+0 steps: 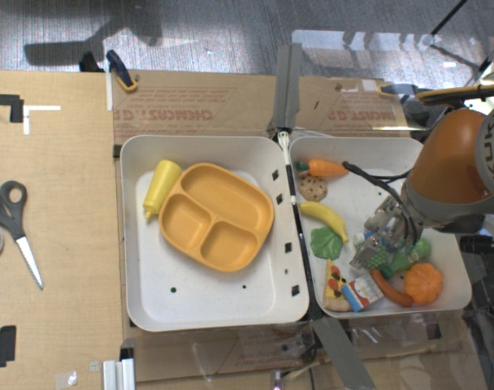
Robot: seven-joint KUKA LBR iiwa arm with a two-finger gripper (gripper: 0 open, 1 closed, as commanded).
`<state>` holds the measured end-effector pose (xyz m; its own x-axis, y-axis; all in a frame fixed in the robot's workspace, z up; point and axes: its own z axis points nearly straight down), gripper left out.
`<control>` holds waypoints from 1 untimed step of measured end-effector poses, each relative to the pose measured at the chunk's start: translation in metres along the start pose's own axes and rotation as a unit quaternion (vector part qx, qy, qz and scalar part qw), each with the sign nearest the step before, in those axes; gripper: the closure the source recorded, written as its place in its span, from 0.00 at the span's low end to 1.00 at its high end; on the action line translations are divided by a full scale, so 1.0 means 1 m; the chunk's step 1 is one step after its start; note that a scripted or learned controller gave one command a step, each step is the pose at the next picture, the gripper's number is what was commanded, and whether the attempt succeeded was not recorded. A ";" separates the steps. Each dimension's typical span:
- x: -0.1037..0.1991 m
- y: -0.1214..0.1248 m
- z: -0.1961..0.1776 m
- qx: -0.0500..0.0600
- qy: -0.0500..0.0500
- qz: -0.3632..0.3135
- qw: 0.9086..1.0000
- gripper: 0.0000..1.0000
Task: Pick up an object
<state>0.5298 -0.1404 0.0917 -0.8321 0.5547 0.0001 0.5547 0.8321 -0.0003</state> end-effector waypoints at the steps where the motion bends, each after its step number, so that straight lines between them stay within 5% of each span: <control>1: 0.036 -0.034 -0.001 -0.001 -0.002 0.047 0.999 0.00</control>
<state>0.4808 -0.1481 0.0925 -0.7764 0.6303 -0.0038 0.6303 0.7764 0.0022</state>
